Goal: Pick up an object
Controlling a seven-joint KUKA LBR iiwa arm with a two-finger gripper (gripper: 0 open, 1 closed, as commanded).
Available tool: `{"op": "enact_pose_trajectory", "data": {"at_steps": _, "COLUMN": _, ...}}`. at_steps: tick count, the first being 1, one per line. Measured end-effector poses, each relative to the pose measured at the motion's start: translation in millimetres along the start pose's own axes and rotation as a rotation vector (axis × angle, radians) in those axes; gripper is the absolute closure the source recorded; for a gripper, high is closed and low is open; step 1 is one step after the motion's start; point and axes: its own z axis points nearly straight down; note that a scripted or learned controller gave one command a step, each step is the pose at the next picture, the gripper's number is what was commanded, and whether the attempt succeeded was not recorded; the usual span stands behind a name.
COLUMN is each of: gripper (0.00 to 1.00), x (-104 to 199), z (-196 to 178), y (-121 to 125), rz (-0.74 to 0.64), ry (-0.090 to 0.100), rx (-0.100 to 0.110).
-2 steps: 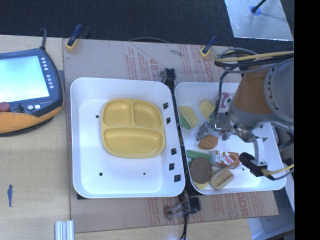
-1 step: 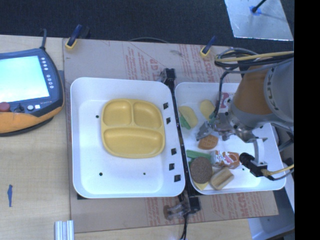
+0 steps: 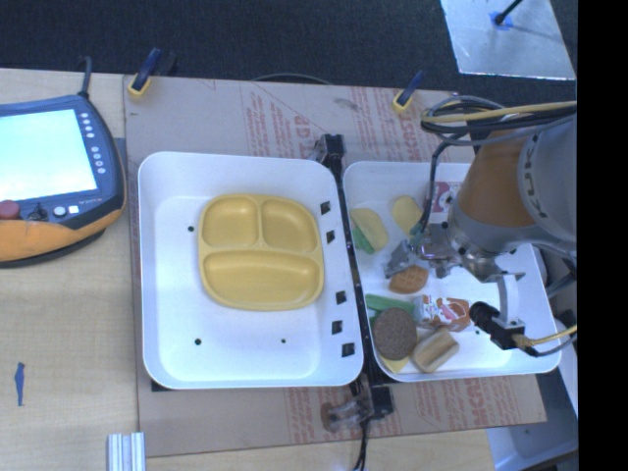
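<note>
- Camera view: we see the arm (image 3: 510, 180) reaching in from the right over the right bin (image 3: 535, 356); gripper (image 3: 410, 256) sits low among the toy food, just above the round orange-brown piece (image 3: 408, 280).
- Tool state: we cannot tell, wrist hardware blocks the tips. No item visibly held.
- Candidates, all in the right bin: orange-brown piece touching or just under the gripper, pale yellow-green wedge (image 3: 369, 229) to its left, yellow piece (image 3: 406, 211) above, dark brown disc (image 3: 395, 332) and hot-dog bun (image 3: 436, 350) near the front wall, red-white packet (image 3: 444, 311) between.
- Left bin (image 3: 162, 263) holds only the yellow divided tray (image 3: 261, 251); well apart from the gripper.
- Step, as we judge it: descend and close on the orange-brown piece.
- To do well: centre over that one piece, keep clear of the wedge, and confirm the piece comes up when the arm lifts.
- Risk: clutter is tight, neighbours may get nudged or pinched.
</note>
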Motion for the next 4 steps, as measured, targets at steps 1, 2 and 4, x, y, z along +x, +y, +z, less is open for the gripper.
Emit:
{"op": "enact_pose_trajectory", "data": {"at_steps": 1, "gripper": 0.00, "x": -18.8, "z": -0.8, "y": 9.7, "rz": 0.000, "ry": -0.002, "rx": -0.006}}
{"op": "enact_pose_trajectory", "data": {"at_steps": 2, "gripper": 0.00, "x": 9.2, "z": 0.6, "y": -23.6, "rz": -0.001, "ry": 0.001, "rx": 0.002}}
{"op": "enact_pose_trajectory", "data": {"at_steps": 4, "gripper": 1.00, "x": -3.8, "z": -11.6, "y": -14.3, "rz": 0.000, "ry": -0.002, "rx": -0.005}}
